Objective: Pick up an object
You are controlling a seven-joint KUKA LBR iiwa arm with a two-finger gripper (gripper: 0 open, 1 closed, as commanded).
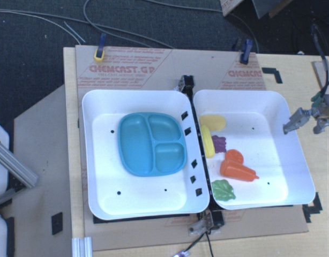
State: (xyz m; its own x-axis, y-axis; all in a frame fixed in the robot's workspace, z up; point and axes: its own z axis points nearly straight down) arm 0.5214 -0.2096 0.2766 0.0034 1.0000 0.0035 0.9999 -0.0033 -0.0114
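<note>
Lying in the right bin (271, 98), toward its left wall: one orange toy carrot (238, 171), long axis running left to right, tip pointing right. Just behind it, an orange-red piece (233, 156), touching or nearly so. Farther back, a purple cluster (219, 143), a yellow banana-like piece (208, 141) along the divider, and a second yellow item (214, 122). Nearest corner: one green leafy toy (223, 190). Gripper (303, 120) at the bin's far right rim, two fingers spread apart, nothing between them. All toys lie to its left and nearer; the carrot seems the closest reach. Left bin (100, 143): one blue divided tray (151, 143).
</note>
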